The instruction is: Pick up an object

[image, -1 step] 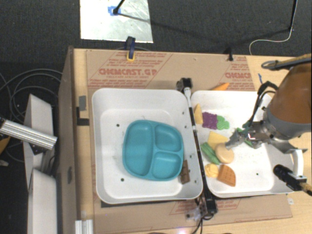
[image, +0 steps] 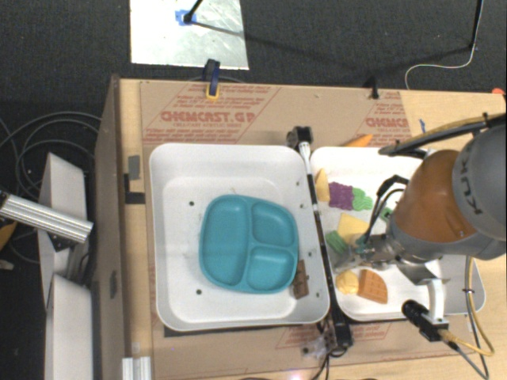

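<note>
My gripper (image: 362, 250) reaches down into the right bin (image: 412, 158), under the grey and orange arm (image: 436, 204). It hovers among toy foods: a yellow wedge (image: 351, 226) and a green piece (image: 337, 242) just left of it, a yellow round piece (image: 346, 281) and an orange waffle slice (image: 373, 286) just below. Purple grapes (image: 341, 194), a light green piece (image: 363, 200) and a pale yellow piece (image: 321, 184) lie further up the bin. The arm's body hides the gripper's tips, and I see nothing clearly held.
The left bin (image: 178, 212) holds a teal divided plate (image: 249, 244) and a brown piece (image: 301, 278) by its right wall. An orange object (image: 358, 141) lies on the cardboard above the right bin. A black cable (image: 388, 188) loops by the arm.
</note>
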`<action>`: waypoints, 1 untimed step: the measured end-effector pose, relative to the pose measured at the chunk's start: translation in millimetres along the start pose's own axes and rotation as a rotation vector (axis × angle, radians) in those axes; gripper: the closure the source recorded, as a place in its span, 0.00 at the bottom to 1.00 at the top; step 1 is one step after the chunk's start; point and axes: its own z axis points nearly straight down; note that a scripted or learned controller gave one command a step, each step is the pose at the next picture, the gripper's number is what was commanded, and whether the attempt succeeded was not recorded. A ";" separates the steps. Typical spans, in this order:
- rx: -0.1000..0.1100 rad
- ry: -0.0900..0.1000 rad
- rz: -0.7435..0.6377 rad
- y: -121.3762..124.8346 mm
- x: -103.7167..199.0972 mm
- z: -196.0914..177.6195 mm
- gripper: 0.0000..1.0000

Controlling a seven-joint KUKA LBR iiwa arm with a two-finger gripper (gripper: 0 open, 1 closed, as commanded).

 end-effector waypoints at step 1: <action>-0.023 -0.009 -0.004 133.4 -58.5 -5.8 0.00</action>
